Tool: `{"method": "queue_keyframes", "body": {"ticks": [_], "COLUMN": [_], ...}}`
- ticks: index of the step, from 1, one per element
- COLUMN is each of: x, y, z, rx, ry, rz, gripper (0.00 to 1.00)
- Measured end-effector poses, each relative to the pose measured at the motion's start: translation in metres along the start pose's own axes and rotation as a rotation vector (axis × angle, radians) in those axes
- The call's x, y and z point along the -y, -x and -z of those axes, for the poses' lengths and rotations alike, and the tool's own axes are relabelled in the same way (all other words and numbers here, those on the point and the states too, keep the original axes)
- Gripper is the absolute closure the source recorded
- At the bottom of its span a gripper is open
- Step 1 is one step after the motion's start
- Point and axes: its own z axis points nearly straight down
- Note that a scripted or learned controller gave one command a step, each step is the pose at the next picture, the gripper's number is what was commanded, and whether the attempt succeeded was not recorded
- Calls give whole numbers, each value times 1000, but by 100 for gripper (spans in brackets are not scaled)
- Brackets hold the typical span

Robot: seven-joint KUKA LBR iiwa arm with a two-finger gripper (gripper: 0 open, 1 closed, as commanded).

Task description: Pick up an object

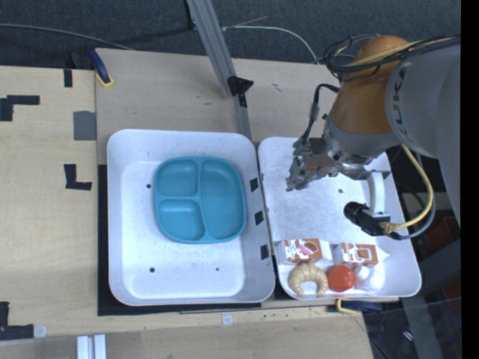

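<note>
Two white bins are sitting side by side on the pale wooden bench [45,200], which you're seeing from above at a slant, with black tape marks [75,176] along its left part and dark carpet [90,6] running behind it. A grey metal post [213,40] is slanting down to the bins' back edge. The left bin [131,275] is holding a teal divided plate [200,199], lying flat near its middle.

The right bin [314,215] is carrying your pickable things, all bunched along its front edge: a tan croissant [308,277] lying beside a red ball-like piece [341,277], maybe a toy tomato, too small to call. Two small red-and-white packets [303,250] are lying just behind them, one left and one right.

The gripper [298,179] is hovering over the back left part of the right bin, well apart from that cluster, with bare bin floor under it. You're not getting a clear look at the tips, dark and blurred against the wrist, so I cannot tell whether they're spread or pressed together. Nothing is showing between them. The grey arm [434,88] with its orange band [367,88] is reaching in from the right, cables looping beside it.
</note>
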Motion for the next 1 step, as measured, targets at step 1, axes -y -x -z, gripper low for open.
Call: {"method": "queue_keyframes", "body": {"ticks": [1], "x": [7], "y": [-56], "z": [13], "rx": [0], "ry": [2], "rz": [2], "gripper": [100]}}
